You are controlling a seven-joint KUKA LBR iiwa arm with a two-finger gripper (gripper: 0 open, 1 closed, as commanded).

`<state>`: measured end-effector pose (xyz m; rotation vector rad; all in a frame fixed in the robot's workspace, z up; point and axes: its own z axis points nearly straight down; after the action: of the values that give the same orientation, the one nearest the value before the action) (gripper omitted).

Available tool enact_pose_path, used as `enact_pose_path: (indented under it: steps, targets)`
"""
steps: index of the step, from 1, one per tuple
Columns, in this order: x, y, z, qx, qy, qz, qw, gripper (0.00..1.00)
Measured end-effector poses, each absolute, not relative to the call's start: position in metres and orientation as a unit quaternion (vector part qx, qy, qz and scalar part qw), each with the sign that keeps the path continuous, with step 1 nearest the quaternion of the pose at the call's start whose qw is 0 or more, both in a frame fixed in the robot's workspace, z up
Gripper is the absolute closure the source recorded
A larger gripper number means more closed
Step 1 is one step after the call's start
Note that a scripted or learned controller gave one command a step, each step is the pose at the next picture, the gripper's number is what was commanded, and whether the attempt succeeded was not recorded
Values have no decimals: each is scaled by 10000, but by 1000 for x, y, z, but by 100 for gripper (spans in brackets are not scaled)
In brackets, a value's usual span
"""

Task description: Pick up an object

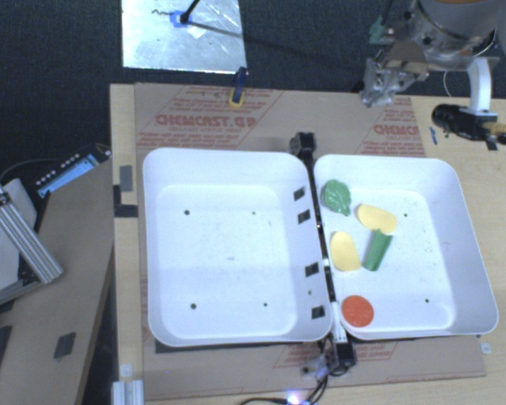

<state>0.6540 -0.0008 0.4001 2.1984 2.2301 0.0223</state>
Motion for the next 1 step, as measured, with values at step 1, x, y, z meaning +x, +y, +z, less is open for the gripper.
enact_pose_path:
  steps: [1]
  targets:
    - [669,20,421,7047,7095,25,20,100]
